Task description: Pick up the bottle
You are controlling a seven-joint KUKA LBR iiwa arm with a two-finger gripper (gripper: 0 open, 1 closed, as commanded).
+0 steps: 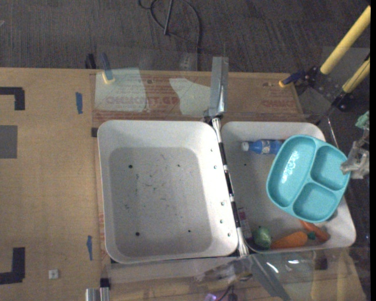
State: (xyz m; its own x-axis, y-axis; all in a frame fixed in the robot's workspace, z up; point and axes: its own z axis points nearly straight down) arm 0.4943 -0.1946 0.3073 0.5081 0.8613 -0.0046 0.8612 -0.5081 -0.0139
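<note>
Lying bottle (262,146) beside tilted plate (308,178)

Dark grey carpet floor (264,29) along the top, with black cables (170,17) trailing across it. Tan wooden bench (47,176) fills most of the view. Black corner marks (14,97) on the bench's left side, blue tape bits (79,103) near them. Cardboard sheet (252,97) with red print lies behind the two white bins (111,135). Clear plastic sheet (158,88) over the cardboard catches glare. Metal divider bar (218,88) runs between the bins. Yellow poles (349,41) with black clamps at top right. Light even, overhead.
</note>
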